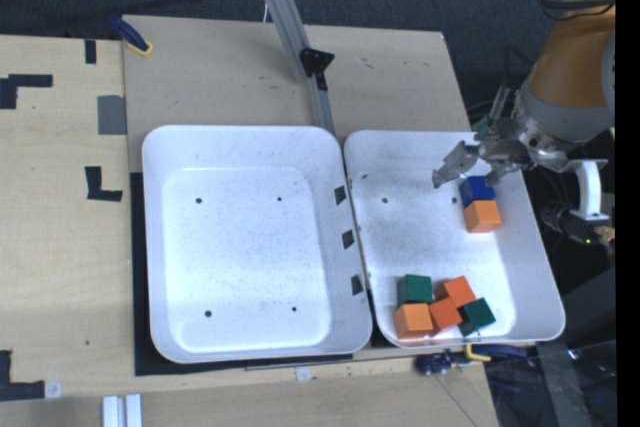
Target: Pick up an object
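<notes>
A blue block is sitting in the right bin, near its upper right side, with an orange block touching it just below. Both are looking small, hard and light, so they should be lifting easily if squeezed on two flat sides. The gripper is hanging just up and left of the blue block; I cannot tell how its pincer is set. More blocks are crowding the bin's lower edge. The left bin is lying beside it.
</notes>
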`<state>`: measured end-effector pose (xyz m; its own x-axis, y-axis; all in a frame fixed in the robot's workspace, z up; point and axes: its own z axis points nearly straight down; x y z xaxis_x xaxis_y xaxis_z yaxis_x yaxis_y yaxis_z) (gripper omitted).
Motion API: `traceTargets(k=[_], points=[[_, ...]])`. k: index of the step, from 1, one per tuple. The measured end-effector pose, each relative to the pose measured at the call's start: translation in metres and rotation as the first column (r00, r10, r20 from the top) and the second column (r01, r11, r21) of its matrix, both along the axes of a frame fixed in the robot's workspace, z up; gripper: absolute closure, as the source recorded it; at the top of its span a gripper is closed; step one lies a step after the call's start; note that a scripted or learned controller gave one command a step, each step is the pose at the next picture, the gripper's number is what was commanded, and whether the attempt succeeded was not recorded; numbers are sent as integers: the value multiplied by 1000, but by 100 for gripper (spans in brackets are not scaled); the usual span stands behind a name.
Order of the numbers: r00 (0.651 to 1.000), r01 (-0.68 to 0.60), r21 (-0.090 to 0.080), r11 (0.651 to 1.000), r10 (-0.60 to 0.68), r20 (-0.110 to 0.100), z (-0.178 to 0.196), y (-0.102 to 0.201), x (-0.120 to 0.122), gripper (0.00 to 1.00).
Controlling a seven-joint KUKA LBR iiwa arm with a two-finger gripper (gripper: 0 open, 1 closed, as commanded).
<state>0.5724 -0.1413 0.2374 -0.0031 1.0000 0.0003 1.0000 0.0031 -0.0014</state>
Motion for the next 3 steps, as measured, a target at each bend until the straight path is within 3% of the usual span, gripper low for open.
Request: traceTargets(k=[1,3], points=[[1000,0,0,1000,0,0,0,0,0,0],[1000,1,1,1000,-1,-8,-125,-1,-11,0]])
